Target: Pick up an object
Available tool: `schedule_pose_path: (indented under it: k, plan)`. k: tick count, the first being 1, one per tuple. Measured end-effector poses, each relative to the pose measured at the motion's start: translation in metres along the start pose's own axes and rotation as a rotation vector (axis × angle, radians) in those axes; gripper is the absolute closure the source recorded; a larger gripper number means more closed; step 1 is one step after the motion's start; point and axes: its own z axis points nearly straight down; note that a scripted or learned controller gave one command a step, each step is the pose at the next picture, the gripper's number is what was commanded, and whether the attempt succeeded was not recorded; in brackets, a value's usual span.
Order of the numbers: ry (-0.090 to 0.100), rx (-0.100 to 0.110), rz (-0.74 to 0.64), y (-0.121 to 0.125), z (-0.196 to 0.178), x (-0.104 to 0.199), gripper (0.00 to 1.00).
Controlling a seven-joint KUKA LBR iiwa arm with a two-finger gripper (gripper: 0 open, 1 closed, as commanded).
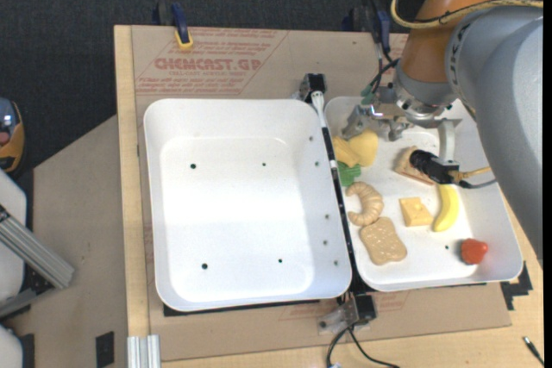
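- The grey arm (509,82) with its orange band bulks largest at the right, high over the bench and closest to the lens, reaching down into the far end of the right bin (431,270).
- The gripper (373,125) sits low at that far end, close to the wall shared with the left bin (241,202). I cannot tell whether it is spread or closed, and nothing can be seen pinched in it.
- Just below it lies a yellow, pear-like toy (360,149), the likeliest target. It appears to rest on the bin floor against the dividing wall, and whether the tool touches it is unclear.
- Next outward are a small green piece (348,175) touching the yellow toy's near side and a tan slice (409,167) to the right, partly covered.
- Farther out are a pale croissant (366,202), a cheese block (415,211) and a banana (446,208) side by side.
- Nearest the front rim are a tan cracker (383,240) and a small red piece (473,251).
- Step in hand, by my reading: the descent onto the yellow toy, with no grasp made yet.
- The next move calls for settling squarely around the toy and closing firmly. The toy is rounded and the wall is close, so it could roll or squeeze out sideways. A straight lift would then show whether the pick took.
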Motion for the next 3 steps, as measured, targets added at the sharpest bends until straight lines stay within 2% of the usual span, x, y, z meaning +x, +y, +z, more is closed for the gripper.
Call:
schedule_pose_path:
  k: [1,2,3]
  plan:
    - [-0.001,0.001,0.004,-0.008,0.0,-0.022,0.0]
    - [0.0,0.001,0.0,-0.009,0.0,0.0,0.0]
    - [-0.001,-0.003,0.001,-0.008,-0.012,-0.001,1.0]
